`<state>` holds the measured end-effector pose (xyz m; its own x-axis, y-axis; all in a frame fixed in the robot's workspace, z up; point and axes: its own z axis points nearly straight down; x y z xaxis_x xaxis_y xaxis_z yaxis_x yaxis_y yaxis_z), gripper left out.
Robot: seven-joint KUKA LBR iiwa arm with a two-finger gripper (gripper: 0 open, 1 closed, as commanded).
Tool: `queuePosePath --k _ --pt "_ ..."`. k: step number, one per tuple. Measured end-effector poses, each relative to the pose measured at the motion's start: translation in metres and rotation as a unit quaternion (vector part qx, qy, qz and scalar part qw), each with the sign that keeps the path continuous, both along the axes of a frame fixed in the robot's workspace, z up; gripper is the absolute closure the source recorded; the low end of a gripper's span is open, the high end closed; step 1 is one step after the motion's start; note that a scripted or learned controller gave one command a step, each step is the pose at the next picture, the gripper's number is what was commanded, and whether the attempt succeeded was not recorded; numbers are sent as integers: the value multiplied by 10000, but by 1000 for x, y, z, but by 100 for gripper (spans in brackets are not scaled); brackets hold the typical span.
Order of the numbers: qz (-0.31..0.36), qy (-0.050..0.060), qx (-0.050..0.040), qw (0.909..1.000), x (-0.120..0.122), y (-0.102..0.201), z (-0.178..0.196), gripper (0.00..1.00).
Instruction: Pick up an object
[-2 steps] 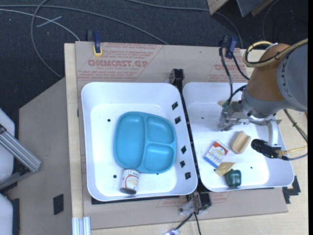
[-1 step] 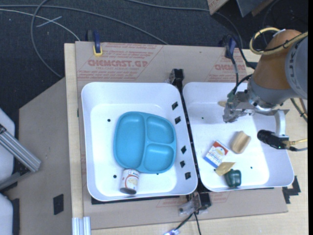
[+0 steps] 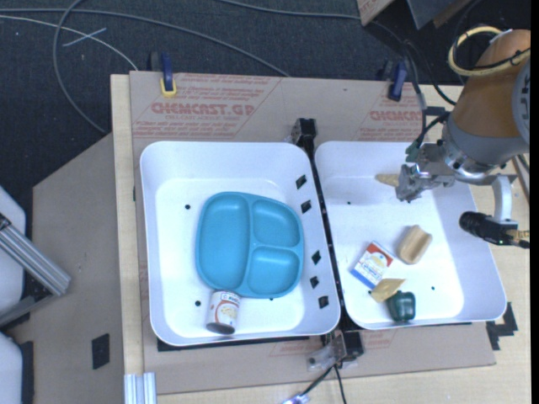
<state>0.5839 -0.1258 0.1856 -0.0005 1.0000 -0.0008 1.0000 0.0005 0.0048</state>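
Gripper (image 3: 409, 185) hanging over right bin's (image 3: 480, 310) far side, grip state impossible to tell | bench (image 3: 135, 225) bearing both bins, dark carpet (image 3: 59, 91) around | left bin (image 3: 156, 225) holding blue divided plate (image 3: 249, 244), small can (image 3: 223, 311) | tan block (image 3: 414, 244), carton (image 3: 371, 264), green object (image 3: 402, 306) lying nearer the camera than gripper, apart from it

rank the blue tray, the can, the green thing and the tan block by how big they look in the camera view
1. blue tray, clearly largest
2. can
3. tan block and green thing look about alike, so unranked
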Motion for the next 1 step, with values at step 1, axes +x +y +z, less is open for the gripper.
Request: queuePosePath --k 1 --pt "3 -2 -1 10000 1 0 42 100"
